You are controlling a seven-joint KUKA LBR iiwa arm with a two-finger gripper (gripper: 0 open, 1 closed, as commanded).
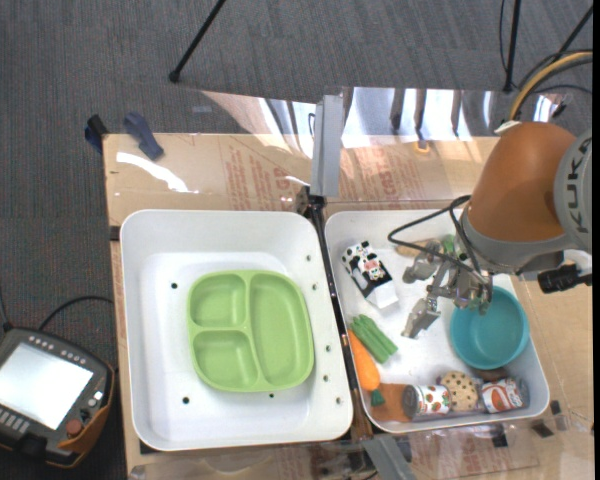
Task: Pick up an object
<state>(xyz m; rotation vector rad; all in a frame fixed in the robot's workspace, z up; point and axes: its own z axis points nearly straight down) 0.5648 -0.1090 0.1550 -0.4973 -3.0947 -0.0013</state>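
Metal pincer (pixel 427 308) on the grey and orange arm (pixel 520 193) hangs low over the right bin (pixel 536 363), just left of a teal bowl (pixel 490 333); whether it is spread or closed cannot be told, and nothing is visibly held. Around it in that bin lie a small cow-print carton (pixel 370 271) to the upper left, green beans (pixel 374 337) and an orange carrot (pixel 365 364) to the lower left. Along the near wall sit a printed can (pixel 427 400), a cookie (pixel 460 391) and a red can (pixel 501 396). A green divided plate (pixel 250 330) rests in the left bin (pixel 150 268).
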